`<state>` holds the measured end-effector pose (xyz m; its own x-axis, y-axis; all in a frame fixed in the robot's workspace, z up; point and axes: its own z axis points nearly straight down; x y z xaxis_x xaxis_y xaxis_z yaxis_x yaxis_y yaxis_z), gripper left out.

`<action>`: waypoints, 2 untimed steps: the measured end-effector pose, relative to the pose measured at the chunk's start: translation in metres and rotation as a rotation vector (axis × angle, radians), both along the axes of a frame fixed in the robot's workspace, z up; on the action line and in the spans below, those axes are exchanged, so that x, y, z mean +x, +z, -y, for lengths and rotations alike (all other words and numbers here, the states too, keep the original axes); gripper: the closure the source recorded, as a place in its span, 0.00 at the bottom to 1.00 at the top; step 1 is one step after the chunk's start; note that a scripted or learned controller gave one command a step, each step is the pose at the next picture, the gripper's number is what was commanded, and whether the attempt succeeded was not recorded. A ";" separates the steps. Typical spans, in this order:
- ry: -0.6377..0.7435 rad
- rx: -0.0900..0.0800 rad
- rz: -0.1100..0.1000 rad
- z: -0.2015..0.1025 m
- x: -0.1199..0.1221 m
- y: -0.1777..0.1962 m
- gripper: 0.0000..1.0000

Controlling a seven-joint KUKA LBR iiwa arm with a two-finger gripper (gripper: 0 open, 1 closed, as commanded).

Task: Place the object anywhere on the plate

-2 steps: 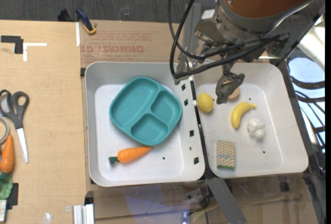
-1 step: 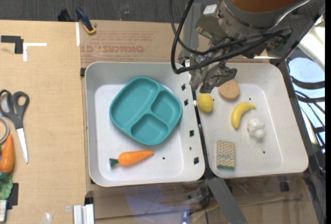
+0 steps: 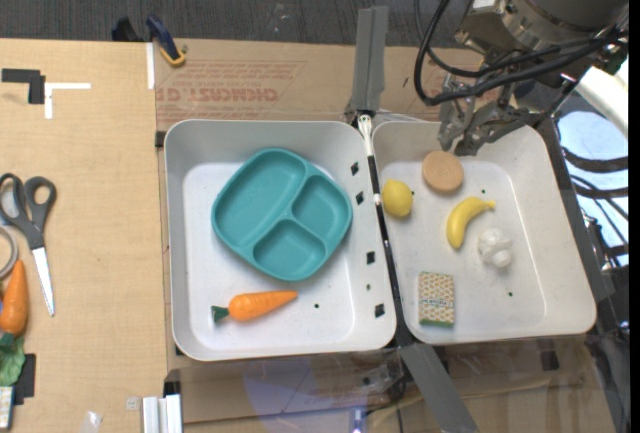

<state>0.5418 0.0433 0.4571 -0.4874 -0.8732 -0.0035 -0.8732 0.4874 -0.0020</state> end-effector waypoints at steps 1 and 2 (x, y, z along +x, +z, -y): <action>0.218 0.000 -0.002 -0.013 0.015 -0.049 1.00; 0.119 0.000 -0.001 0.069 -0.034 -0.020 1.00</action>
